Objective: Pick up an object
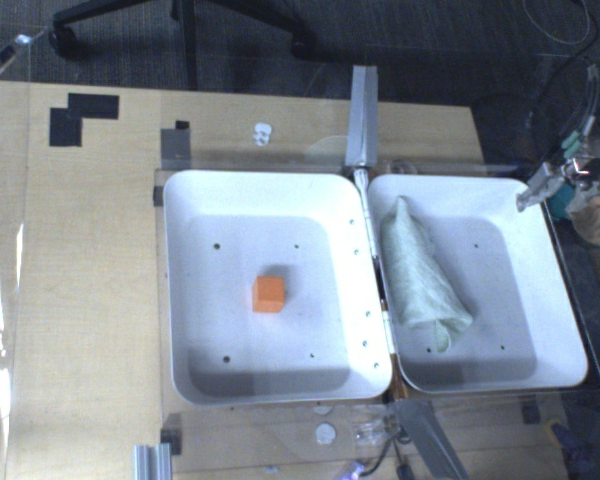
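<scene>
Orange cube [269, 294] sits untouched in the left bin [195, 368]; you're pre-approach, so bring the arm over it. Gripper state: can't tell.

Two white bins [180, 268] side by side on wooden bench [70, 298]; black chair base [185, 8] behind.

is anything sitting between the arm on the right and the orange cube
Yes. The orange cube lies in the left bin, while the crumpled pale cloth in the right bin sits on that side.
</scene>
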